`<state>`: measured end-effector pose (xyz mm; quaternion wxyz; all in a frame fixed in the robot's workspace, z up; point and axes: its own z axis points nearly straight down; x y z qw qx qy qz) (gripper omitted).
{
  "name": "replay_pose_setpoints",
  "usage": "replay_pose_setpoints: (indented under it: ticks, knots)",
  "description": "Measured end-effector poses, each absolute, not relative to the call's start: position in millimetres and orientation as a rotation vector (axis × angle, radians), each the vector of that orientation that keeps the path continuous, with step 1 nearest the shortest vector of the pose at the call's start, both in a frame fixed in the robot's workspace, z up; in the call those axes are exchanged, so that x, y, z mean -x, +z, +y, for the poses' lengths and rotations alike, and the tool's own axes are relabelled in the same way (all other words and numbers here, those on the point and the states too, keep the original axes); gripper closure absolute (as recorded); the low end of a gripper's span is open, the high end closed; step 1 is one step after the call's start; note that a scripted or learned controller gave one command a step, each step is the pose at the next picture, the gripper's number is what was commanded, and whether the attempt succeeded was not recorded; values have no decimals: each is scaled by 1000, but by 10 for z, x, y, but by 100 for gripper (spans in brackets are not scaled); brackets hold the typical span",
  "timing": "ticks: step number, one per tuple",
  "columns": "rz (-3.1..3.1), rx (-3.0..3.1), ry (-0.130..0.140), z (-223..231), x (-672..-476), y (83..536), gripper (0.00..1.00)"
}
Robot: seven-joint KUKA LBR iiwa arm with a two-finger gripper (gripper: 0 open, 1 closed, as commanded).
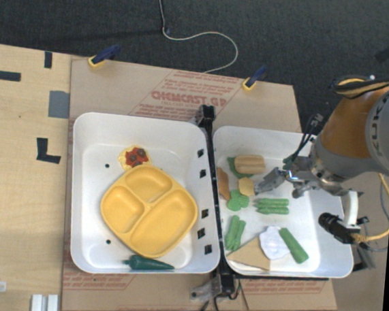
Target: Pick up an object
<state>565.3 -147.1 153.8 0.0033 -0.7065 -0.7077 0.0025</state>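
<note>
Over the right bin (321,266), the hand (268,182) hangs just above the toy food, near a yellow piece (246,186) and a bread roll (250,164); whether it is open or closed cannot be told. Green beans (272,206) lie just below it, untouched. A yellow divided plate (149,211) fills the left bin (86,175).

Smooth, slightly glossy plastic is seen on both white bins (87,134) and the yellow divided plate (149,211). The toy foods near the fingers (266,182) look like matt plastic or rubber. Underneath, plain brown cardboard (180,95) is laid, printed red.
</note>
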Motion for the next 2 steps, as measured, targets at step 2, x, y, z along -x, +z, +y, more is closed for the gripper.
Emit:
replay_pose_setpoints:
  ticks: [2]
  knots:
    - [-2226,2225,0,-1520,-5567,876,0]
